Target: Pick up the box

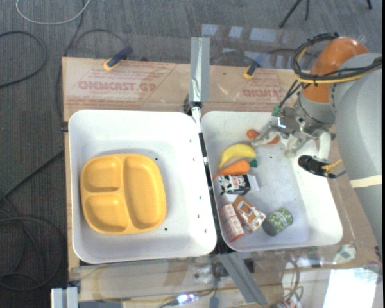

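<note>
the box (234, 183) lies in the right bin (308, 197), near its left wall, just below a carrot (235, 167) and banana (237, 153). two cartons (241, 216) and a small can (278, 220) sit below it. the pincer (280, 135) hovers at the bin's upper right, well apart from the box; cannot tell whether it is open. a yellow tray (123, 192) occupies the left bin (96, 127).

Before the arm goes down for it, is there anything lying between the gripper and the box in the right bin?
Yes. The yellow banana and orange carrot lie left of the gripper, just above the black-and-white box. A descent from straight above looks unobstructed.
</note>
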